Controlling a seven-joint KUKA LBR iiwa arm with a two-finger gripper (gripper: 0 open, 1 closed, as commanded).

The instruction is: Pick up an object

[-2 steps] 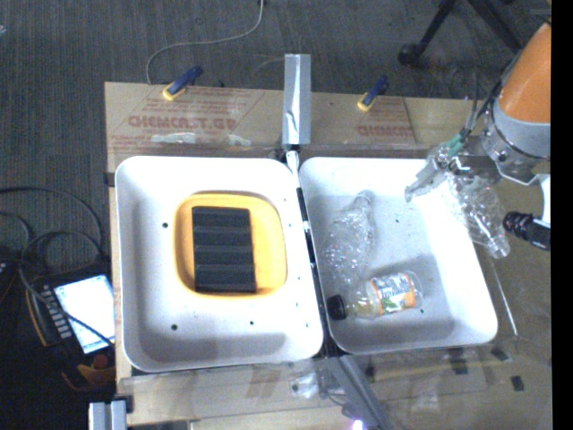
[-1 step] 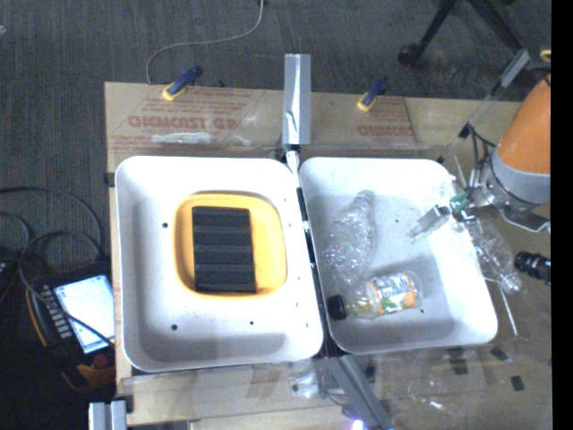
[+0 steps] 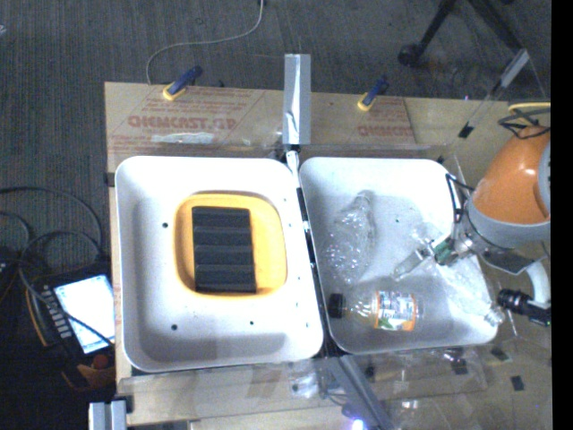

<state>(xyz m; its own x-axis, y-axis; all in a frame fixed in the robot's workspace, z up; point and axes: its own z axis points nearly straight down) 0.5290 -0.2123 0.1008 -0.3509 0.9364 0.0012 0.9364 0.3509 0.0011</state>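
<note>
Gripper [image 3: 428, 256] fingers are hard to read against the white plastic, so I cannot tell whether they are spread or pressed together. Going left from it across the table [image 3: 179, 115], the left white bin [image 3: 134, 186] is holding a yellow tray with a black ribbed insert [image 3: 228, 247]. The right white bin [image 3: 318, 186] is holding a crumpled clear plastic bottle [image 3: 349, 231] left of the gripper, and a clear bottle with an orange label and dark cap [image 3: 380, 309] is lying just below-left of the gripper, its long axis running left to right, cap pointing left.
</note>
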